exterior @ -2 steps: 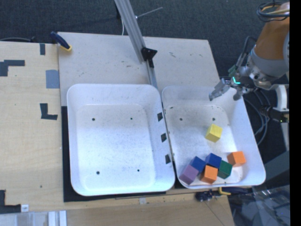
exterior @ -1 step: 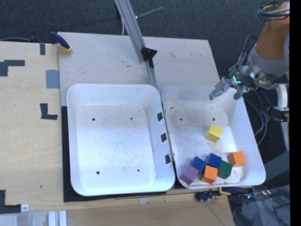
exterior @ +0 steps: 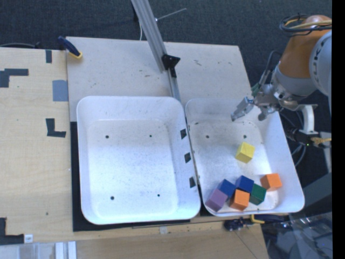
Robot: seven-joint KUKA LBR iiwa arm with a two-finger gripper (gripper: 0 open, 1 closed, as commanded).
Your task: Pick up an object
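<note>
My gripper [exterior: 251,112] hangs over the far right part of the right bin [exterior: 215,117], open, with nothing between its fingers. A yellow cube [exterior: 245,151] lies alone in that bin, below the gripper and apart from it. Along the bin's near edge sits a cluster of cubes: purple [exterior: 217,199], two blue [exterior: 227,187] [exterior: 245,183], two orange [exterior: 240,199] [exterior: 271,181] and green [exterior: 258,193].
The left bin [exterior: 132,158] sits beside the right one, with black clips on the shared rim. A slanted metal pole [exterior: 153,31] runs down to the bins' far junction. Cables hang off the bench's right side.
</note>
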